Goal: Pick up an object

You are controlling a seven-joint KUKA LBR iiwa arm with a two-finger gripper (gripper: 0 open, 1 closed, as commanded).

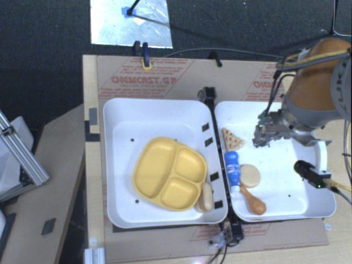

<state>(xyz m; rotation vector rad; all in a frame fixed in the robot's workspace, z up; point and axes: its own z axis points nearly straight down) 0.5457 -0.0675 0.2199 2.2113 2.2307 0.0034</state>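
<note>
My gripper (pixel 263 137) hangs over the right bin (pixel 308 202), in its upper middle, with nothing seen between its fingers. To its left lies a waffle-patterned pizza slice (pixel 232 139). Below that, a blue bottle (pixel 232 168) lies along the bin's left wall. A round tan disc (pixel 249 175) sits beside the bottle, and a brown drumstick-shaped piece (pixel 253 201) lies just below the disc. All these things rest on the bin floor, apart from the gripper.
The left bin (pixel 126 120) holds a yellow sectioned plate (pixel 169 172) with a beige bread-shaped piece (pixel 206 197) at its lower right edge. A black divider (pixel 218 147) runs between the bins. A black fitting (pixel 309 174) on the arm hangs over the right bin's right side.
</note>
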